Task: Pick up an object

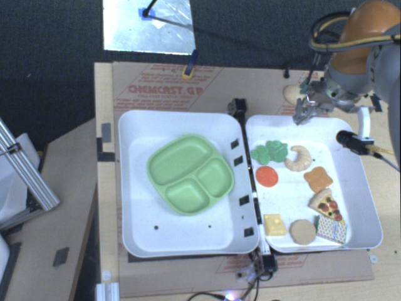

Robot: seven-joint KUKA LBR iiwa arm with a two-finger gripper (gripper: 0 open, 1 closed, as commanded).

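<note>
The right bin (360, 187) holds several toy foods: green broccoli (271, 150), a pale croissant (300, 158), a red tomato slice (267, 176), a brown toast piece (318, 179), a pizza slice (327, 204), a yellow cheese cube (274, 224), a round tan cookie (303, 232) and a patterned packet (332, 229). My gripper (304, 113) hangs over the bin's far rim, above and behind the croissant, with nothing seen between its fingers.
The left bin (135, 168) carries a green divided plate (190, 174). A black divider with clips (246, 168) runs between the bins. The grey arm with its orange band (369, 24) comes in from the upper right. A shiny sheet (149, 16) lies beyond the bench.
</note>
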